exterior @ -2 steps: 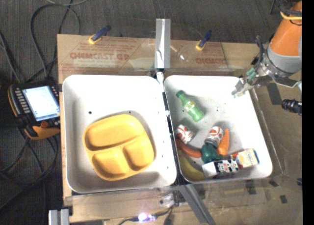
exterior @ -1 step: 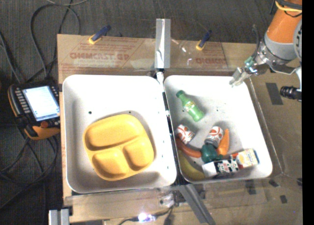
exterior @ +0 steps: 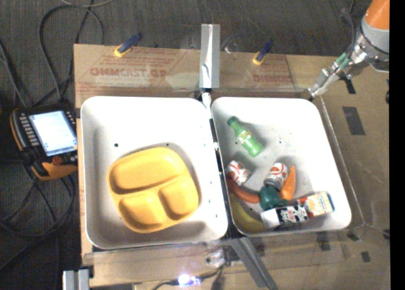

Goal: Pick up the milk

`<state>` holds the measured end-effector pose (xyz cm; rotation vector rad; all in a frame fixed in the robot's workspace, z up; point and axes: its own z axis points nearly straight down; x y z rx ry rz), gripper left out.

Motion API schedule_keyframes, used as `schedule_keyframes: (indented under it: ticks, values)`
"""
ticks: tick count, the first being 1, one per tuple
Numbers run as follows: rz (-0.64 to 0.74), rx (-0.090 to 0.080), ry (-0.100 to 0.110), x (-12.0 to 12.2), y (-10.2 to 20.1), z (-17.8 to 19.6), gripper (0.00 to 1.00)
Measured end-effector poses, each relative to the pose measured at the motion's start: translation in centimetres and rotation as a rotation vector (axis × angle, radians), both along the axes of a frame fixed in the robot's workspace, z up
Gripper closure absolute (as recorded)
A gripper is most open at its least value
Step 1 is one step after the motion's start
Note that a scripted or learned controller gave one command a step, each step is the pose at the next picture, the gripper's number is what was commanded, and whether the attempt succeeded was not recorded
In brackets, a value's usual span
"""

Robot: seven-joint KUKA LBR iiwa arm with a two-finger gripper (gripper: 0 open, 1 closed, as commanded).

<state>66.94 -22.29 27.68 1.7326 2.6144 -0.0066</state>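
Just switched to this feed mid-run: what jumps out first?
The yellow divided tray dominates the left bin. The right bin holds a cluster toward its near edge: a green bottle, two small cans, a carrot, a banana and the milk carton lying on its side. The pincer sits over the right bin's far right corner, away from the milk carton.

One fixed overhead camera looks slantwise down on both bins [exterior: 95,175]
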Motion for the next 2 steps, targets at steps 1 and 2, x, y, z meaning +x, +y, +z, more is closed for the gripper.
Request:
schedule_keyframes:
  ticks: [1,2]
  values:
    - [0.091,0.0,0.001,-0.01,0.02,3.4,1.0]
    - [0.092,-0.003,0.0,0.08,0.09,4.39,1.0]
